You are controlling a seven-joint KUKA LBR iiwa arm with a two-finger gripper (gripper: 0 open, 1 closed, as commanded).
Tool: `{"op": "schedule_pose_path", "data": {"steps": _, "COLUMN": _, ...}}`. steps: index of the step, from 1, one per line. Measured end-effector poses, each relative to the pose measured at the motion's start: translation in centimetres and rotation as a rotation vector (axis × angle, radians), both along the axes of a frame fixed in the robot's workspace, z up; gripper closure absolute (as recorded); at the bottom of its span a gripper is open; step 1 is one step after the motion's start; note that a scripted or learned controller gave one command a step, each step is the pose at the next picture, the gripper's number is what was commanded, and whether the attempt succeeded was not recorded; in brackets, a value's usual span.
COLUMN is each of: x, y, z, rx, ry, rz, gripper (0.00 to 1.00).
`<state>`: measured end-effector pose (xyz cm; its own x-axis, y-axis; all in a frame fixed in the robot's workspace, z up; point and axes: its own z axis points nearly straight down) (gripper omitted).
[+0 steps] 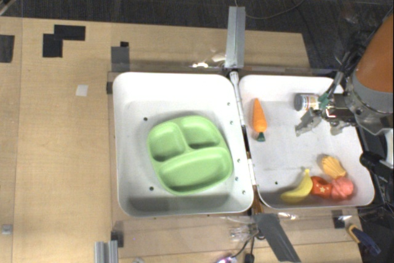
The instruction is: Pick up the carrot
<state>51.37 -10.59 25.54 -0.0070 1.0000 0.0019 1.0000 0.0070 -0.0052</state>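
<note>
I see the gripper (312, 121) right of the carrot (259, 118), fingers apart, gripping nothing; closing there would miss, I think.

We see a light wooden bench (55, 151) carrying two shallow white plastic bins set side by side and touching along a middle seam, the left bin (126, 132) and the right bin (280, 151). A grey metal bar (235, 40) lies on the bench just behind that seam, running away from the bins, and several flat black patches (61, 39) sit on the boards well to the left. A small pale square (82, 90) lies on the wood near the left bin's far corner.
</note>
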Motion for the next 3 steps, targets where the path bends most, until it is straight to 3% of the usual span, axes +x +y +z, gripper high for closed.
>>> {"op": "schedule_pose_path", "data": {"steps": 1, "x": 3.7, "y": 7.1, "z": -2.6, "rx": -0.001, "ry": -0.001, "rz": 0.018, "gripper": 0.0}}
{"op": "schedule_pose_path", "data": {"steps": 2, "x": 6.5, "y": 6.5, "z": -7.5, "rx": 0.0, "ry": 0.0, "rz": 0.099, "gripper": 0.0}}
{"op": "schedule_pose_path", "data": {"steps": 3, "x": 4.0, "y": 4.9, "z": -4.5, "rx": 0.001, "ry": -0.001, "rz": 0.212, "gripper": 0.0}}
